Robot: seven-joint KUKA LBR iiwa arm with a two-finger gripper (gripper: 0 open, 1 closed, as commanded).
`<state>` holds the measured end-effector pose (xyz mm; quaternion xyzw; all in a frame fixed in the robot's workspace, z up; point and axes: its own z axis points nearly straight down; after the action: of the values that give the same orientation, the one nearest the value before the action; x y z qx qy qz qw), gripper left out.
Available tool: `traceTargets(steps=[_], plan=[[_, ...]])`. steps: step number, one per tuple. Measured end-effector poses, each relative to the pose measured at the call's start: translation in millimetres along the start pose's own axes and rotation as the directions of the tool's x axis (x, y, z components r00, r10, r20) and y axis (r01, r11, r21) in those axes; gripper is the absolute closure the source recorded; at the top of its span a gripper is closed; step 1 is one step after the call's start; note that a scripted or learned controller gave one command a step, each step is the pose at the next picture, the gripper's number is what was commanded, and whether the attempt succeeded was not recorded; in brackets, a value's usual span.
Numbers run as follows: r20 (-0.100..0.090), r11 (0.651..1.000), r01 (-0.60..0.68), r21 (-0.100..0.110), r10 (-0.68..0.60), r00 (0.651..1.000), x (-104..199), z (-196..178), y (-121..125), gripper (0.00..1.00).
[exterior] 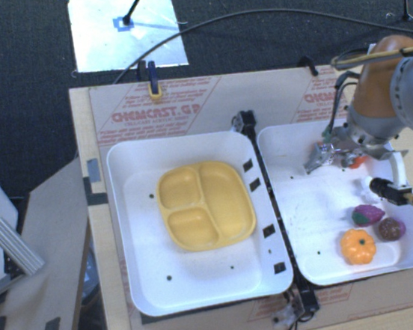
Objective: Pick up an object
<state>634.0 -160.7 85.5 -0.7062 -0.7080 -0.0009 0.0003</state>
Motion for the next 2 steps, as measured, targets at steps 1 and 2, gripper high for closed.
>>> traceTargets(steps=[1, 2], plan=[[0.002, 1.0, 0.002, -0.002, -0.002, 1.0, 1, 0, 1, 0.0], [0.003, 1.0, 0.003, -0.005, -0.003, 1.0, 0, -11, 2, 1.0]])
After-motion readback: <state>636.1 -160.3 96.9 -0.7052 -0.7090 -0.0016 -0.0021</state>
